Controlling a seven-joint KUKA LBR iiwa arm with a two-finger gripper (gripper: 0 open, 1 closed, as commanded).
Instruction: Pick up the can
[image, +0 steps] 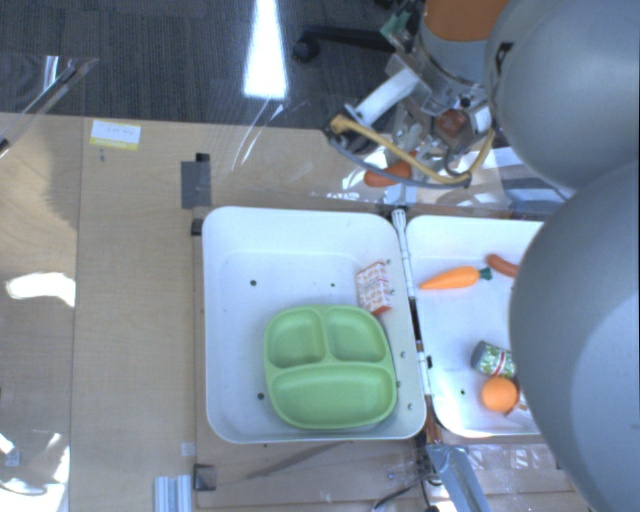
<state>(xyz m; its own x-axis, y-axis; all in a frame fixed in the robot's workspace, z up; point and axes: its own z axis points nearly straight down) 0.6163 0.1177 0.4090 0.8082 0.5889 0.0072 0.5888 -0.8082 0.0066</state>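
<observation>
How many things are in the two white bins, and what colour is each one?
Green: 2, the divided plate and the can
Orange: 2, the carrot and the round orange fruit
Red and white: 1, the small packet
Red: 1, the piece beside the carrot's top
Total: 6

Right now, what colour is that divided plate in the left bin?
Light green. The divided plate shows clearly in the camera view, lying in the white left bin.

No legible text or labels anywhere.
</observation>
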